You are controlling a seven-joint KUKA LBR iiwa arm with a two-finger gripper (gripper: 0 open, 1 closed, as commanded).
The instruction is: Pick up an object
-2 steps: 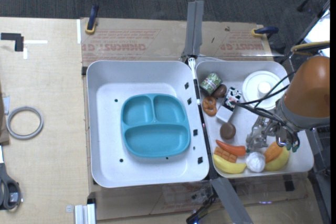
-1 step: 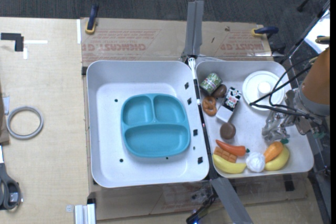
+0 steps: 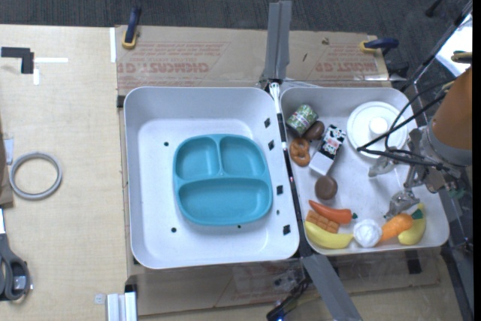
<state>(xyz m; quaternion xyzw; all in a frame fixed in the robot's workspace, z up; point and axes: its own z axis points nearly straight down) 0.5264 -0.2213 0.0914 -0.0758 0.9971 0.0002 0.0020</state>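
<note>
while the gripper point(image 3: 403, 201) hovers with fingers slightly apart, holding nothing, the toy carrot point(image 3: 395, 228) below looks light, smooth, best pinched mid-body.

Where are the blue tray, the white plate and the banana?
blue tray point(image 3: 223, 195): camera view, floor of its large compartment.
white plate point(image 3: 373, 121): camera view, its centre.
banana point(image 3: 328, 237): camera view, middle of its body.
</note>
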